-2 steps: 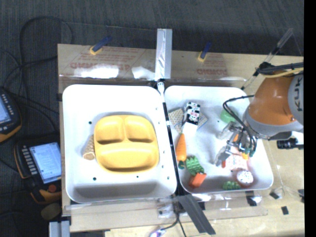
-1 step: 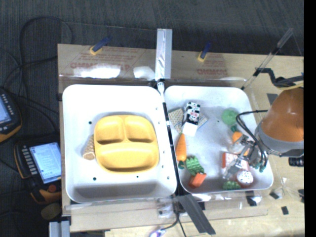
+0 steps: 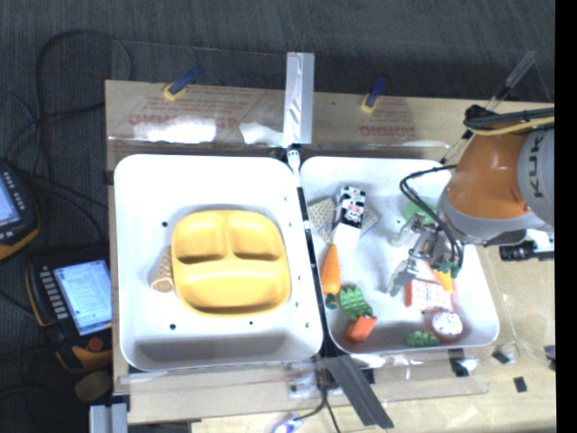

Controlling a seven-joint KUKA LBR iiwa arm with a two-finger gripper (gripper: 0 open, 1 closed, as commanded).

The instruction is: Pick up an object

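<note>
Camera view. Two white bins side by side on the bench. Left bin point(image 3: 135, 242): a yellow divided tray point(image 3: 231, 258) near the middle, with a tan cone-like piece point(image 3: 163, 271) touching its left edge.

Right bin point(image 3: 482, 287): a carrot point(image 3: 331, 269) lies along the left wall, upright in the frame. Above it a black-and-white cow toy point(image 3: 351, 207), beside a small patterned card point(image 3: 321, 213). Below the carrot a green leafy piece point(image 3: 352, 299) and an orange-red piece point(image 3: 361, 327), touching. Near the front right corner a round pink-and-white item point(image 3: 447, 324) with a small green piece point(image 3: 422, 338) just to its left.

Arm point(image 3: 491, 188) reaches in from the right, orange band over the bin's right half. Gripper point(image 3: 422, 264) sits low inside the right bin, just above the pink-and-white item, among small orange and white objects. Fingers are lost in clutter; cannot tell whether spread or closed, or whether anything is held.
</note>
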